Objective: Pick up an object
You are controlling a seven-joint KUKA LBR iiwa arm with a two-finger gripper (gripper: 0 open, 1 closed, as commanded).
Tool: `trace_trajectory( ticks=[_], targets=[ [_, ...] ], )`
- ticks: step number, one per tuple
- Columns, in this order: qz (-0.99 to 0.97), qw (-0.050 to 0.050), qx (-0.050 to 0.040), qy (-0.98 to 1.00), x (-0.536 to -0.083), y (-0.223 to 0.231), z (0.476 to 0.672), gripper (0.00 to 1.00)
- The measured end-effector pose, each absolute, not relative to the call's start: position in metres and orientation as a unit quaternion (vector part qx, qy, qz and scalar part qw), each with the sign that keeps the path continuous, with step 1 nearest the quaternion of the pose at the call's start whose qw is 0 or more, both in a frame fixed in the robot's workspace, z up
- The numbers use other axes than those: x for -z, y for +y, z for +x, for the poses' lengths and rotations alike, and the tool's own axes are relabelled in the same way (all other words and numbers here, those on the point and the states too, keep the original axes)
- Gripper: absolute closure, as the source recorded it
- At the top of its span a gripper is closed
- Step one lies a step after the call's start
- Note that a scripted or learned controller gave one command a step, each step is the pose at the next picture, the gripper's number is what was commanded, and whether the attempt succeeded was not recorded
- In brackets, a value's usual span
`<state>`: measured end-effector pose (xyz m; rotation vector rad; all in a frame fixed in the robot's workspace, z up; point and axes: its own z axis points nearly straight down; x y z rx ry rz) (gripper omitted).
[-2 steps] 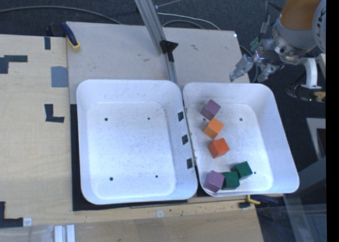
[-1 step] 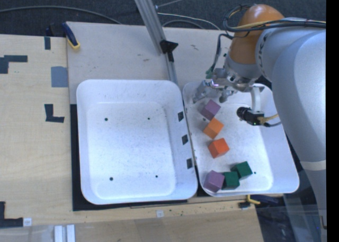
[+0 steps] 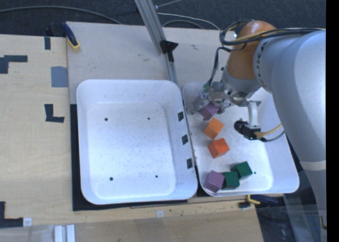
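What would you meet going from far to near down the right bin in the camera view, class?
Purple block at the end effector → upper orange block → lower orange block → green block → near purple block.

**Lighting and picture quality**

Even, fairly bright light from overhead. Both white bins (image 3: 132, 84) are washed pale, fine detail on their floors lost. Shadows soft and short: a thin dark edge under the left bin's near rim, a small shadow beside each block (image 3: 217, 147). Arm (image 3: 296, 71) at right is large, close and soft-focused. Overall picture slightly grainy; tabletop (image 3: 32, 130) markings stay legible.
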<state>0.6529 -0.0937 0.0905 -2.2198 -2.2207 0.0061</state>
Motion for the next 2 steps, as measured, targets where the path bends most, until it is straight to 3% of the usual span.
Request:
trace_trajectory(
  ticks=[1,2],
  targets=[
    [-0.706,0.001,-0.0013,-0.708,-0.101,-0.093,0.654,1.00],
    [-0.704,-0.001,0.0032,-0.710,-0.197,0.003,0.634,1.00]
  ],
)
